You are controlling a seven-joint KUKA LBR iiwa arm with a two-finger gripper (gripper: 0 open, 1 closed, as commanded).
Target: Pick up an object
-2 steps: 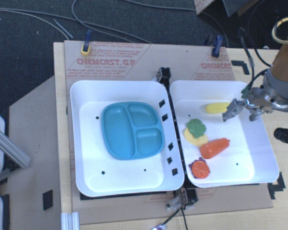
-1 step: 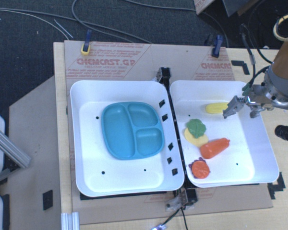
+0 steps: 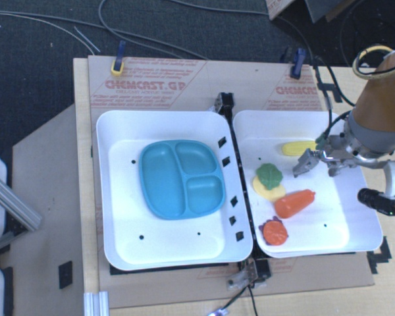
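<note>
The right bin point(image 3: 355, 232) holds several toy foods. A yellow piece point(image 3: 296, 148) lies at the back, and a green broccoli-like piece point(image 3: 270, 174) rests on a pale yellow piece point(image 3: 266, 189). An orange carrot-like piece point(image 3: 295, 203) lies in the middle, with a red-orange round piece point(image 3: 274, 231) at the front left corner. My gripper point(image 3: 319, 166) hangs over the right bin, just right of the yellow piece and above the carrot. Its fingers point(image 3: 305, 164) are spread open with nothing between them.
The left bin point(image 3: 118, 242) carries a blue divided plate point(image 3: 182, 178). A black ridge with clips point(image 3: 232, 176) separates the two bins. A black part point(image 3: 380, 201) juts in at the right bin's edge. Cables run across the floor behind the bench.
</note>
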